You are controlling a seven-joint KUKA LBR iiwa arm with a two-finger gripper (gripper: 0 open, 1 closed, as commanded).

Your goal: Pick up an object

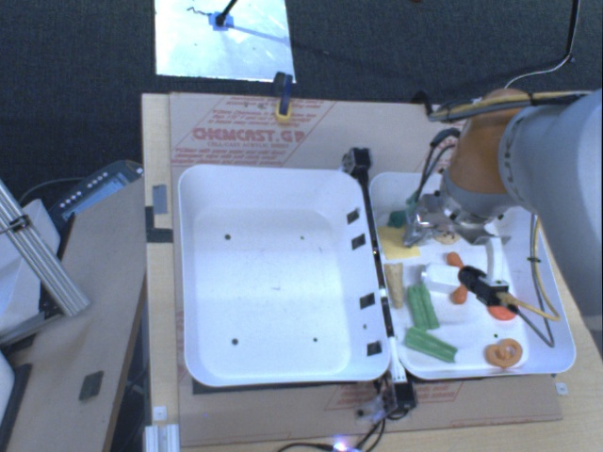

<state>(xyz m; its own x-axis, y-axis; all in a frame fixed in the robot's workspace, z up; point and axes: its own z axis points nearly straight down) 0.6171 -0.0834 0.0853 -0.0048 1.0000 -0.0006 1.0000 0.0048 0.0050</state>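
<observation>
Lying at about 10 o'clock on the floor of right bin [562, 347]: small dark-green piece [398, 218], with flat yellow piece [394, 244] just beside it toward 6 o'clock. Both close to gripper [429, 226], on its 9 o'clock side; contact not discernible. Gripper state: cannot tell from this angle.

Elsewhere in same bin:
- pale tan block [394, 283] at 8 o'clock, against the wall
- upper green cylinder [421, 306] just beside tan block, toward 4 o'clock of it
- lower green cylinder [431, 346] at 7 o'clock, near front wall
- white piece [441, 276] near centre
- small orange piece [455, 260] toward 12 o'clock of white piece
- orange ring [506, 352] at 5 o'clock

Reaching in from 3 o'clock: grey arm [556, 158], orange band [476, 153] above gripper.

Sitting at 9 o'clock of right bin, walls touching: left bin [203, 186]. Under both: cardboard sheet [245, 135] with red lettering.
</observation>
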